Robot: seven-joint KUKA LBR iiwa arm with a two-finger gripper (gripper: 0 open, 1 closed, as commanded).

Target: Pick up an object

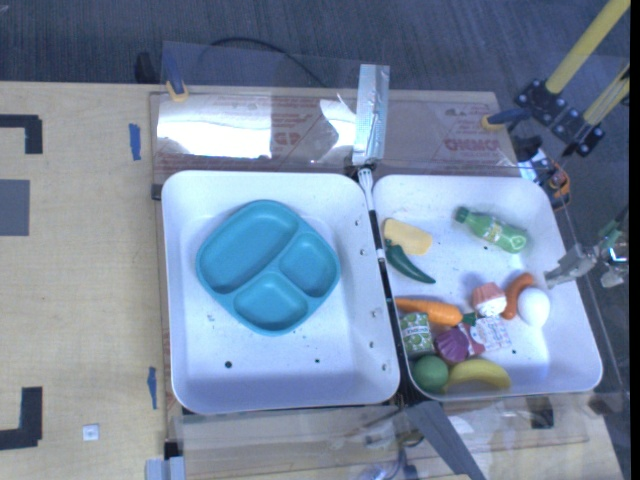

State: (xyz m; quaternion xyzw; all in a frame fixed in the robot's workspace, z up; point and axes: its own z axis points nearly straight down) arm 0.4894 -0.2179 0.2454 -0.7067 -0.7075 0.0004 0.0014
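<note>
The tool [583,260] is seen at the right rim of the right bin [580,363], reaching in low from the right. Whether it is released or clenched cannot be told. Just beside it, inside that bin, a white egg [534,307] lies among toy foods.
</note>
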